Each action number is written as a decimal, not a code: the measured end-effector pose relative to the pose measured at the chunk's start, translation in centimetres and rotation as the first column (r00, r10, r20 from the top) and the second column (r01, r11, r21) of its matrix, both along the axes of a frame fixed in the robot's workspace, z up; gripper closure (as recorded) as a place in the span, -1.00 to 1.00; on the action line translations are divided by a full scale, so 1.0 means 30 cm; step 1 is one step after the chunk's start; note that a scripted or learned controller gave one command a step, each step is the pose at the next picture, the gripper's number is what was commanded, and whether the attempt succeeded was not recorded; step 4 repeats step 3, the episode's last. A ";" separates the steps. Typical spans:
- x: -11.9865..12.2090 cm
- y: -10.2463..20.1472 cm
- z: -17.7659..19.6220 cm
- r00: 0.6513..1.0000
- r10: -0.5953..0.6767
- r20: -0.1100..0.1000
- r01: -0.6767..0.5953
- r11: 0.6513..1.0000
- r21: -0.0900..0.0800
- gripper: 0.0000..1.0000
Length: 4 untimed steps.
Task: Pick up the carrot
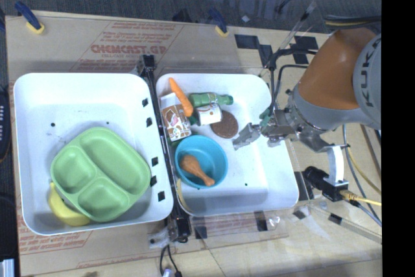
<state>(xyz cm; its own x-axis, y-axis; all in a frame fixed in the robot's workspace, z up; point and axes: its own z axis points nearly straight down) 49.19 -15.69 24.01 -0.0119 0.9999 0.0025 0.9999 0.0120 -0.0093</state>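
Carrot point(180, 95) lies in the right bin point(259, 188), at its far left corner, slanted, w/ one end toward the bin's back wall and the other end touching the top of a small carton point(174, 119) that has brown and white print. Just right of the carrot is a green bottle point(211, 99) lying on its side, and under it a small white box point(209, 115). Next to that box is a dark brown round thing point(225, 126), maybe a cookie, I cannot tell for sure. Nearer the front there is a blue bowl point(201, 161) w/ an orange-brown piece point(196, 169) inside; it looks like a drumstick toy. My jaws point(246, 135) are over the right part of the same bin, just right of the brown round thing and well apart from the carrot. They hold nothing between them; how far open they stand I cannot tell, bc they look small and grey against the white floor. My arm point(337, 81) comes in from the right side, orange band above the wrist. In the left bin point(39, 94) sits a green divided plate point(100, 172), tilted, w/ a yellow thing point(61, 209) partly under its near left edge. Both bins stand on the counter point(97, 42), approx. side by side.
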 end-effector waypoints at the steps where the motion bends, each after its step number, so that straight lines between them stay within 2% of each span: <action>1: -0.048 0.185 -0.354 0.998 0.067 -0.007 -0.067 0.998 0.002 -1.00; 2: 0.055 0.180 -0.434 0.989 -0.145 0.007 0.145 0.989 -0.003 -1.00; 3: 0.053 0.181 -0.406 0.991 -0.137 -0.001 0.137 0.991 -0.003 1.00; 4: 0.053 0.181 -0.406 0.991 -0.137 -0.001 0.137 0.991 -0.003 1.00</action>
